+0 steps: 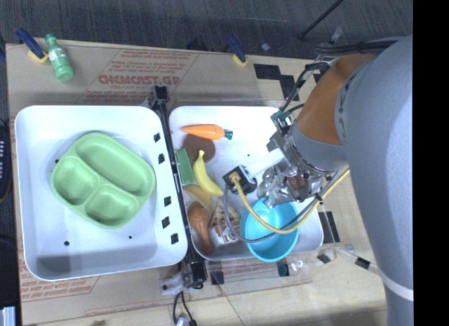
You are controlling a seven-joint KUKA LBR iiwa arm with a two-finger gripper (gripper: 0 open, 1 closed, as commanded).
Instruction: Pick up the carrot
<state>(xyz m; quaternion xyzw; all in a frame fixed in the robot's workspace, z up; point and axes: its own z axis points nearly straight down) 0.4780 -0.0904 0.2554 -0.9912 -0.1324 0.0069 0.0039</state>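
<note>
The orange carrot [203,132] with a green tip lies flat near the far wall of the right bin [252,118]. My gripper [279,183] hangs low over the right side of that bin, just above a blue bowl [272,232]. It is well to the right of the carrot and nearer the front, and it does not touch the carrot. The wrist and a looping yellow cable hide its tip.
A yellow banana [203,176], a green block [184,167], a brown round item [199,222] and a small packet [226,223] crowd the right bin's left side. The left bin [42,254] holds a green divided plate [104,179]. A green bottle [60,59] stands on the bench at the back left.
</note>
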